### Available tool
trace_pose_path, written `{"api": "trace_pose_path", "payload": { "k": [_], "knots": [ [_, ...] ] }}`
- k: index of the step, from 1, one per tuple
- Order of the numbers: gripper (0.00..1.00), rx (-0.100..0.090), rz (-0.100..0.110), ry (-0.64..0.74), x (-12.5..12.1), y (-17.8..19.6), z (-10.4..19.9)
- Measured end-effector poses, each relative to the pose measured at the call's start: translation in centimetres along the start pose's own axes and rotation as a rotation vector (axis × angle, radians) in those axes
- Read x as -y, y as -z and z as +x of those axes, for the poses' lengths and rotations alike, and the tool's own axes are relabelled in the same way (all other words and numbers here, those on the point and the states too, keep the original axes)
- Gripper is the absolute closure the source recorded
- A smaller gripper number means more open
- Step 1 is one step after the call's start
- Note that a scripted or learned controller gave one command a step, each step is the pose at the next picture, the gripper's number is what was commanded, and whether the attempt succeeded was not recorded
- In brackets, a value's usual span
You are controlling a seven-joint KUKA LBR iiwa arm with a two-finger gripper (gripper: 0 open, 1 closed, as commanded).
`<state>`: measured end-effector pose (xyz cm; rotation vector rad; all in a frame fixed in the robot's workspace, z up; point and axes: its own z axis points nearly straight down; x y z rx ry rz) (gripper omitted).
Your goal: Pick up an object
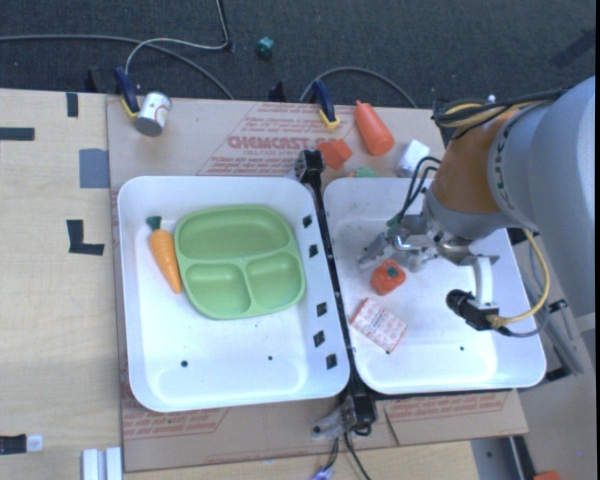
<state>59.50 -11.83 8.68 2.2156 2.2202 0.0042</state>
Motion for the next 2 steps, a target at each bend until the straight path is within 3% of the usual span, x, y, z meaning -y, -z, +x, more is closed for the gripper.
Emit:
{"api": "trace_pose_path", "payload": {
  "k": [1, 2],
  "knots": [
    [0.0, 0.001, 0.0, -0.002, 2.6, 0.0, 1.5],
    [0.0, -0.003, 0.002, 0.0, 0.9, 0.0, -0.1]
  ]
}}
